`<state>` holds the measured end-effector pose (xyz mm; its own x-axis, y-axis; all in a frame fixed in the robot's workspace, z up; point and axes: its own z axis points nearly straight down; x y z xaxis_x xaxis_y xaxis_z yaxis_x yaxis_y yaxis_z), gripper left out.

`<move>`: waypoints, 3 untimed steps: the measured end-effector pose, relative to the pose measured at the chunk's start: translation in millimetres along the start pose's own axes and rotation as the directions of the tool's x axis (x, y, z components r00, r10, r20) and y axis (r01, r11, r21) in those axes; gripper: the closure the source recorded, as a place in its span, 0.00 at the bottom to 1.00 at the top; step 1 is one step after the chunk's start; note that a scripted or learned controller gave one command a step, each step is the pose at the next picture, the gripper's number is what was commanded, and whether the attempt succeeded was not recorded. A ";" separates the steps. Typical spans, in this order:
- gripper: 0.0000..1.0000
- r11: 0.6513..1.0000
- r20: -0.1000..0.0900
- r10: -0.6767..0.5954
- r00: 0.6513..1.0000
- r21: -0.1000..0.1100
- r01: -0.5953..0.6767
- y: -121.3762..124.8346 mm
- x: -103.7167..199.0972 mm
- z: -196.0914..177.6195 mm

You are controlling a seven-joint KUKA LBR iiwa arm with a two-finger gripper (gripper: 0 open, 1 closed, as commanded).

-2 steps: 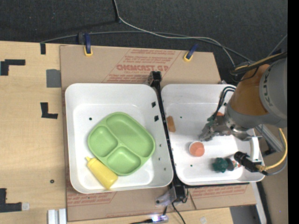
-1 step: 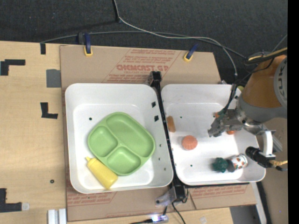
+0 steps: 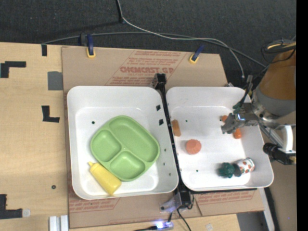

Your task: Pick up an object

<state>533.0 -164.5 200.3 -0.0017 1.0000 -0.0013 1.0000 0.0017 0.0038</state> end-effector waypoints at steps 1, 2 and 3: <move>1.00 1.000 -0.003 -0.005 1.000 0.005 0.005 13.6 57.6 5.4; 1.00 1.000 -0.003 -0.006 1.000 0.005 0.006 26.9 117.2 7.5; 1.00 1.000 -0.003 -0.005 1.000 0.005 0.005 40.1 169.6 8.8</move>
<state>572.8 5.2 191.4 -0.0069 1.0000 0.0013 1.0000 0.0069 -0.0014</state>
